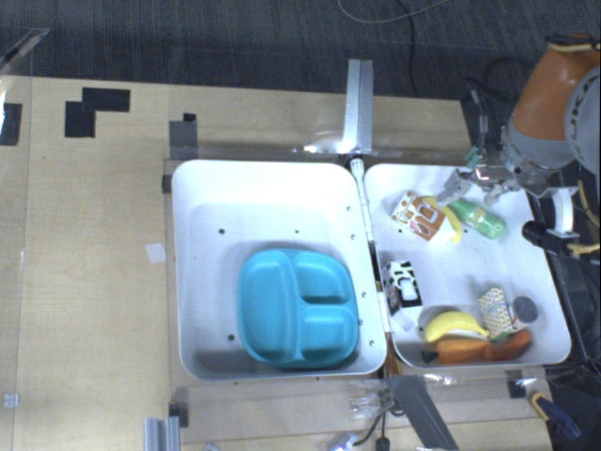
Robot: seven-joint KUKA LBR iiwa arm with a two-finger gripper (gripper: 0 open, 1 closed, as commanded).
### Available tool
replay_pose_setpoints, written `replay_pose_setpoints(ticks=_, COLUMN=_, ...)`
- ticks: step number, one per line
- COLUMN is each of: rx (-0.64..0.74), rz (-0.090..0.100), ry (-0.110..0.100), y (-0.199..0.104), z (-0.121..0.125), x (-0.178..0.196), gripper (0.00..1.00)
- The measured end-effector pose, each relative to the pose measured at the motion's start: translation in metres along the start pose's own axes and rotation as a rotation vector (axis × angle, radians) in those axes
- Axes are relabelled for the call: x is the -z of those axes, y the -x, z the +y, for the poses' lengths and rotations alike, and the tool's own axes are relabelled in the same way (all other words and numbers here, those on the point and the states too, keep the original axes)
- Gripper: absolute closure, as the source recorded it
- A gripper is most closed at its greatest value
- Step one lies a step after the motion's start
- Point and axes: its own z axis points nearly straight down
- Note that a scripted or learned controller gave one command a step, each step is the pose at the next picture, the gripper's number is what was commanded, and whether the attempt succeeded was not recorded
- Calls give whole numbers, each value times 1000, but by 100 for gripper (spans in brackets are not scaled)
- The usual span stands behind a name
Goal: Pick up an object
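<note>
We saw the jaws (475, 178) spread above the green bottle (477, 220) at the right bin's (560, 301) far end; it looked light, stiff, slippery, best pinched across its middle.

Green bottle (481, 221) on its side at right bin's far end, touching an orange-and-white patterned packet (419, 216)

Pale wooden bench top (84, 280) with black tape marks (94, 109), well left of the gripper (474, 182). Dark ribbed floor (235, 17) beyond the bench. A thin cable (394, 7) loops across the floor above and left of the gripper.
</note>
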Motion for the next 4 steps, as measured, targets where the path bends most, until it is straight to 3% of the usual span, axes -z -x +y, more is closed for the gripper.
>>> replay_pose_setpoints(ticks=1, rx=-55, rz=-4, ry=21, y=37, z=2, x=-39, gripper=0)
replay_pose_setpoints(ticks=2, rx=-15, rz=0, ry=2, y=40, z=-25, x=-60, gripper=0)
replay_pose_setpoints(ticks=3, rx=-13, rz=0, ry=2, y=39, z=-25, x=-49, gripper=100)
replay_pose_setpoints(ticks=4, rx=-42, rz=1, ry=-1, y=-16, z=-12, x=16, gripper=100)
